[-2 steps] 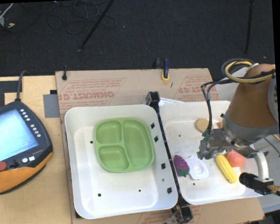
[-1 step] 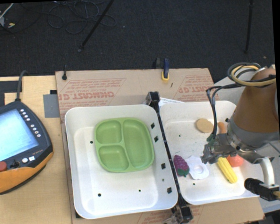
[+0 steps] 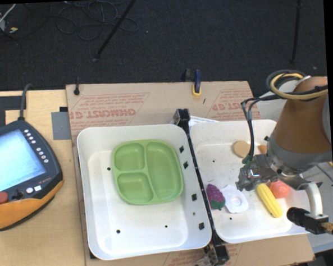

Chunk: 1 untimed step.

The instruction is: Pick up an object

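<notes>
In the right bin (image 3: 229,232) lie a purple grape bunch (image 3: 216,195), a small white object (image 3: 236,202), a yellow corn cob (image 3: 268,200), an orange-red fruit (image 3: 281,190) and a tan round piece (image 3: 242,148). My gripper (image 3: 249,181) hangs low over the right bin, just left of the corn cob and above the white object. The bulky arm body (image 3: 298,130) covers the bin's right part.
The left bin (image 3: 102,229) holds a green divided plate (image 3: 148,172). A black divider bar (image 3: 194,178) runs between the bins. A teach pendant (image 3: 19,169) lies at the far left on the bench. A black cylinder (image 3: 304,219) sticks out at the lower right.
</notes>
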### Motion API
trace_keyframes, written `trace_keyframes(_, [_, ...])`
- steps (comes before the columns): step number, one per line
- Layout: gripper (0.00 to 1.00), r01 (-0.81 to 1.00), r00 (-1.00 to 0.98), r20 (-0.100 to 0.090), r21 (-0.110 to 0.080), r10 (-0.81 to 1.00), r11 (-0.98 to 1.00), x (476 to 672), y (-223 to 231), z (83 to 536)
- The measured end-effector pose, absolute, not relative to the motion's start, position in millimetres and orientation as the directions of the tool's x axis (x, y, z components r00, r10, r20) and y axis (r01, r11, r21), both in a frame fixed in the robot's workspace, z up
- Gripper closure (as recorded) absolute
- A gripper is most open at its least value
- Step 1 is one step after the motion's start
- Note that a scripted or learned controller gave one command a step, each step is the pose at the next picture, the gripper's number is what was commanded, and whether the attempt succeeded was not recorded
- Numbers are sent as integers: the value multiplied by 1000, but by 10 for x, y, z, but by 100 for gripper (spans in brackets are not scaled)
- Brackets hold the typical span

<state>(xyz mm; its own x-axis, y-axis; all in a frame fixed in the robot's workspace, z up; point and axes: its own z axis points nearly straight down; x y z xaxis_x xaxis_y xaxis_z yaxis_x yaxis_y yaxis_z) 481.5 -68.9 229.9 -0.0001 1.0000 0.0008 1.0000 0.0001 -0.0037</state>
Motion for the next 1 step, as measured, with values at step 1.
trace_keyframes(1, [100, 1000, -1, 1, -2, 1000, 1, 4792, -741, 2354])
